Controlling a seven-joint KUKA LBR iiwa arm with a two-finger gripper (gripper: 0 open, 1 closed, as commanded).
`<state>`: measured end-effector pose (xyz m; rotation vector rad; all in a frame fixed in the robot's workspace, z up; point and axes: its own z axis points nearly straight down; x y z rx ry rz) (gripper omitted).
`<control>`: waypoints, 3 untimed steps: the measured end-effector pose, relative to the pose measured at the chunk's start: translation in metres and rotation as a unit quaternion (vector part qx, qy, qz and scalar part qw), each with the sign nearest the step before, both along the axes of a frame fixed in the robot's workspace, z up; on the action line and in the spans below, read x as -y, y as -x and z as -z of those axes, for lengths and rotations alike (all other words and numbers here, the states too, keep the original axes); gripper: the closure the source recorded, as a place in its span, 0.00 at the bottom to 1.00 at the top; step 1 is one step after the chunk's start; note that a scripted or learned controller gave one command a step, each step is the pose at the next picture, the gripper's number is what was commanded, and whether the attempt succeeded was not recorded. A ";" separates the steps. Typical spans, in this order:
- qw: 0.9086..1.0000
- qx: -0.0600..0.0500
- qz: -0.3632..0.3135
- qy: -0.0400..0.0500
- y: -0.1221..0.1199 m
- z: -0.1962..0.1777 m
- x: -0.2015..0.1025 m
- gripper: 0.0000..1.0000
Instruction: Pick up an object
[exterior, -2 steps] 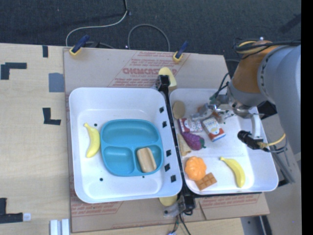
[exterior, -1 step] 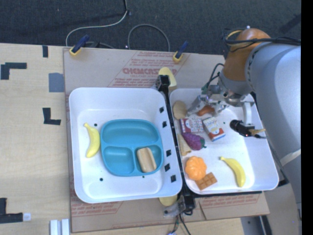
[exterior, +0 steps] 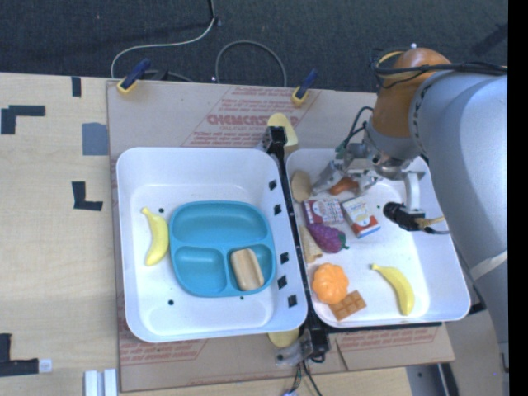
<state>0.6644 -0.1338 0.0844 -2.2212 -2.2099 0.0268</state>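
**Arm Over the Back of the Right Bin**

The grey arm with its orange band reached in from the right and hung over the far end of the shallow white right-hand bin [exterior: 445,258]. Its two-finger gripper [exterior: 351,174] sat low above the clutter at that end, and whether it was spread or closed could not be told from the slanted view.

Just below the gripper lay a small orange-red item [exterior: 343,187], too blurred to name, and beside it a white carton with red print [exterior: 360,219]. To the left of the carton lay a flat printed packet [exterior: 320,214], with a purple toy eggplant [exterior: 327,238] resting against its lower edge. A pale tan rounded piece [exterior: 300,186] lay against the bin's left wall. Nearer the front sat a round orange toy pumpkin [exterior: 330,281], touching a brown waffle-patterned block [exterior: 349,305]. A yellow toy banana [exterior: 395,287] lay apart to the right of them.

The shallow white left-hand bin [exterior: 136,287] held a blue plastic divided plate [exterior: 210,238], with a tan bread-like roll [exterior: 246,269] in its lower right compartment. A second yellow toy banana [exterior: 155,236] lay just beside the plate's left rim.

Both bins rested on a brown cardboard sheet [exterior: 190,118] fixed by clamps with blue handles [exterior: 306,81].
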 end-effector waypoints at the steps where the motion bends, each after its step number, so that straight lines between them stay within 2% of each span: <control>1: 1.000 0.000 0.000 0.000 0.000 0.000 -0.001 0.00; 3: 1.000 0.000 0.000 0.000 0.000 0.000 -0.006 0.00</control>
